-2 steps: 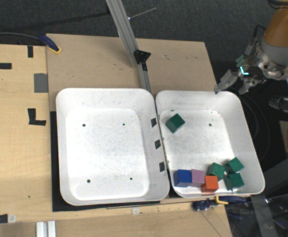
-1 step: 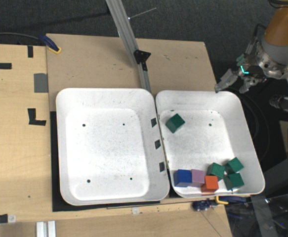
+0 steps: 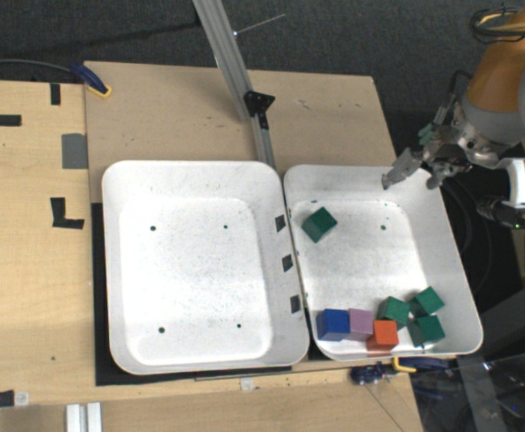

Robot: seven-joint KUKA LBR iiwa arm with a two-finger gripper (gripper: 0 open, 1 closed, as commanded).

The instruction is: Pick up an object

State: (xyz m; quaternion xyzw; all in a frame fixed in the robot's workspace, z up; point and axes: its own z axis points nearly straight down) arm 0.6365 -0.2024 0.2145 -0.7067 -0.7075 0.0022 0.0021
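Observation:
A green block (image 3: 318, 224) lies alone in the upper left part of the right bin (image 3: 366, 180). Along that bin's near edge sits a cluster: a blue block (image 3: 334, 322), a purple block (image 3: 361, 319), an orange block (image 3: 384, 334) and three green blocks (image 3: 427, 329). My gripper (image 3: 411, 181) hangs over the right bin's far right corner, above and right of the lone green block. Its fingers (image 3: 393, 177) are spread open with nothing between them.
The left bin (image 3: 111, 241) stands beside the right one, their rims touching in the middle. A slanted metal rail (image 3: 230, 57) runs down to the bins' far edge. A blue clamp (image 3: 92, 78) lies at the bench's far left, and another blue clamp (image 3: 375, 373) at the front.

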